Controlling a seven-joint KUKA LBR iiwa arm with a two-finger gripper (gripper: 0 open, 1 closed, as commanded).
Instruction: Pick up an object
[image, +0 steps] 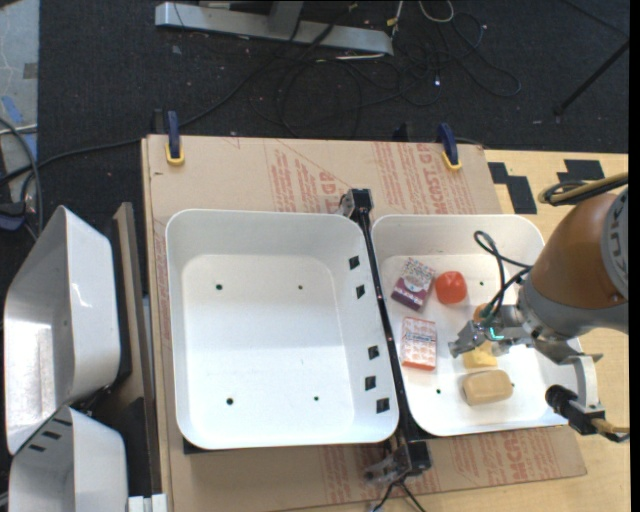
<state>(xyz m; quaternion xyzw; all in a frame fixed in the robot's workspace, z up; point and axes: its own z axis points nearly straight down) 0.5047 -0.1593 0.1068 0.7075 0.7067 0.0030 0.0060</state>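
The arm comes in from three o'clock and hangs low over the right bin, its gripper down among the things there – whether the jaws are apart or together I cannot tell, the wrist hides them. Just under the gripper, touching it or nearly so, sits a small yellow piece, and right below that at six o'clock lies a tan block. To the gripper's nine o'clock is a flat red-and-white packet; up at eleven o'clock a purple and white packet, with a red ball just beside it – both well apart from the gripper. The left bin lies alongside, the two rims touching down the middle
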